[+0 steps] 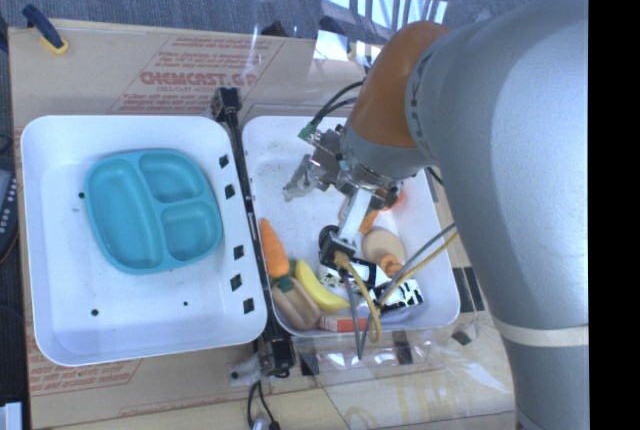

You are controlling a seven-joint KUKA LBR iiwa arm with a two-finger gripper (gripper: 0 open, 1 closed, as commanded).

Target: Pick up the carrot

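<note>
The grey arm reaches in from 3 o'clock, its orange band bent over the right-hand bin. The pincer hangs above bare white floor at roughly 10 o'clock in that bin. Whether it is released or clenched I honestly can't tell from here, as the metalwork blurs together.

The carrot lies at about 7 o'clock in the same bin, close against the left wall. Its tip points toward 12 and its thick end toward 6. It sits apart from the pincer, off at 6 o'clock from it. A yellow banana curves just beside the carrot's lower end, at 4 o'clock from it. There is a jumble of tan pieces at the bin's 6 o'clock edge, possibly toy food. A black-and-white patterned thing rests at 5 o'clock.

Over in the left bin, a teal divided plate sits flat near the middle. Both bins stand on the cardboard-covered bench.
</note>
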